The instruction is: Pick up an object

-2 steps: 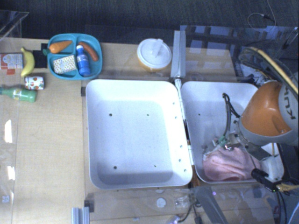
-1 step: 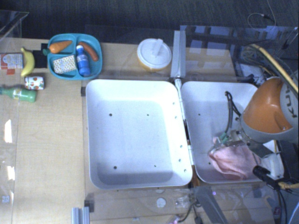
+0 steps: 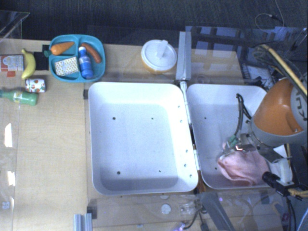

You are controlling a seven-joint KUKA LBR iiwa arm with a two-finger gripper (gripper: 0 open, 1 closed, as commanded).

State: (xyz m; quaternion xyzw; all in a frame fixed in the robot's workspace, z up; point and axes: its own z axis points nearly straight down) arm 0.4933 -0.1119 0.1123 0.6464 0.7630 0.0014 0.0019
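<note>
From my remote station, I see the wooden bench carrying two shallow white bins side by side. The left bin sits near the middle of the bench; the right bin touches it along a shared edge. The grey arm with its orange band reaches in over the right bin, its gripper low above the bin's near right part. Whether the pincer is wide, narrow or closed on anything, I cannot tell, as the wrist covers it. Just below it lies a pink cloth, crumpled on the bin floor, its upper edge meeting the gripper. Beyond the bins, a blue divided tray holds toy food, and a white lidded cup stands beside it. At far left lie a banana, a small can and a green bottle.
</note>
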